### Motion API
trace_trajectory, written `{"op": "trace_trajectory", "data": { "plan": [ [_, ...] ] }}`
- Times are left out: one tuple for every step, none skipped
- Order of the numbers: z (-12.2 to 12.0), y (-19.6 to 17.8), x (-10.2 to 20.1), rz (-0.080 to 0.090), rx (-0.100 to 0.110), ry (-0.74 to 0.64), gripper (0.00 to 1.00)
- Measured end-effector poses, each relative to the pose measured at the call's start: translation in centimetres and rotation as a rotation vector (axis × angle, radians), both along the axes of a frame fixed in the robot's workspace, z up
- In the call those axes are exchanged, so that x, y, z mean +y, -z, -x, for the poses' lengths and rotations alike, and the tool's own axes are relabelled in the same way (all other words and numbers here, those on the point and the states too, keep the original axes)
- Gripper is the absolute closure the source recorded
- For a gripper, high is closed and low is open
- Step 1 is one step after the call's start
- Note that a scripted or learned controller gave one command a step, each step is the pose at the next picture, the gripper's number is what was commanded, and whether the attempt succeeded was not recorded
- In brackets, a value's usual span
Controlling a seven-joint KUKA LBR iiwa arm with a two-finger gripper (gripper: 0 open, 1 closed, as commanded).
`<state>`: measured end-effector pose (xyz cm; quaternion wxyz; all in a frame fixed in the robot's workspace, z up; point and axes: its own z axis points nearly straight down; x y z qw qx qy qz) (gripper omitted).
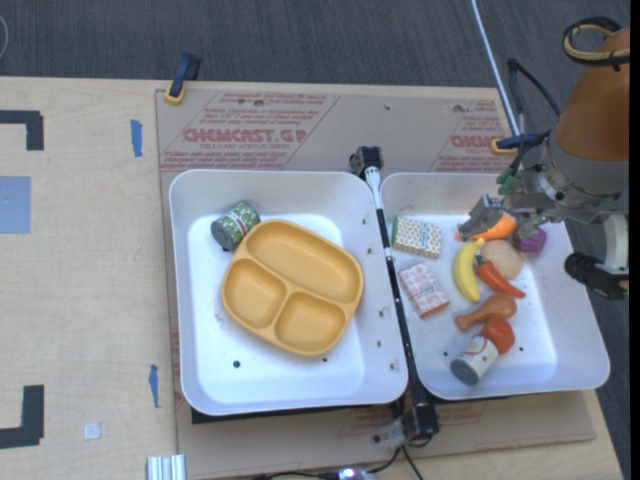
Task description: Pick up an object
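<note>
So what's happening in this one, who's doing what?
A robot arm reaches in from the right, and its gripper is low over the right bin, at the back of a pile of toy food: a banana, a carrot, a drumstick and a small bottle. Nothing is visibly lifted yet. The left bin holds a yellow divided tray and a small can.

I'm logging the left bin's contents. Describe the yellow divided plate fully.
The yellow divided plate looks like matte plastic, rounded in outline, with three recessed compartments: one long one along its upper side and two smaller ones below. It lies flat, right side up, rotated at a slant, in the middle of the left bin. Nothing sits in it. A small green can lies at its upper-left rim, close or touching.
</note>
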<state>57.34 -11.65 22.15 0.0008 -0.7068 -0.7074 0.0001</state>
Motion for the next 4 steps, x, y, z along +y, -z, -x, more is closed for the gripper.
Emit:
{"op": "trace_trajectory", "data": {
  "plan": [
    [2.1,10.8,1.5,0.000,0.001,0.002,0.00],
    [2.0,9.7,1.5,0.001,-0.003,0.002,1.00],
    [2.0,9.8,1.5,0.001,-0.003,0.002,0.00],
    [2.3,13.2,2.3,-0.002,-0.010,0.000,0.00]
  ]
}}
